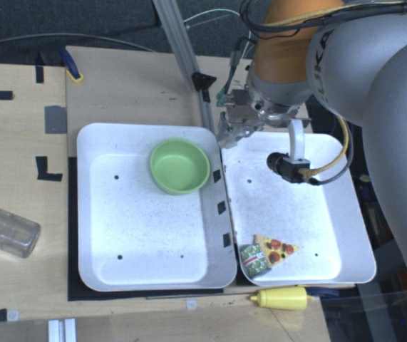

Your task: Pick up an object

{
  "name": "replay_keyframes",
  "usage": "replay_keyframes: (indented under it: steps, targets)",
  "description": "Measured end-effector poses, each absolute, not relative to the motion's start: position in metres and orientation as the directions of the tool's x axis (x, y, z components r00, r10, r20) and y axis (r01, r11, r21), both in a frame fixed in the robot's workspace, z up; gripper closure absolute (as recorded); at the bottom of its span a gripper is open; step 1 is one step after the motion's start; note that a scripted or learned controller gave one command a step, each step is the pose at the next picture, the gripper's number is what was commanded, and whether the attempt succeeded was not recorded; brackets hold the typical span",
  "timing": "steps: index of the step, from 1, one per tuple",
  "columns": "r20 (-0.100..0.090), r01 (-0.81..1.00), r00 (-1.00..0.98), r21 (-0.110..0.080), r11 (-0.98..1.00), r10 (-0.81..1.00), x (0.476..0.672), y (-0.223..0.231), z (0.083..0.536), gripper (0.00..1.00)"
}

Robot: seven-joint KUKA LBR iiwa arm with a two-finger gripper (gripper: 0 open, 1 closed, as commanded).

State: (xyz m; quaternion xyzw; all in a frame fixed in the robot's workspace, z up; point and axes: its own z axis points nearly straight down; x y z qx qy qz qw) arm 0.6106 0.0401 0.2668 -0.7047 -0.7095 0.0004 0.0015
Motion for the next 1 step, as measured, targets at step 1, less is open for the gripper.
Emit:
replay_keyframes:
  steps: [1]
  targets:
    - [0.001, 1.000, -0.007, -0.002, 0.007, 1.000, 0.6037, 0.0935, 0.2632, 1.00]
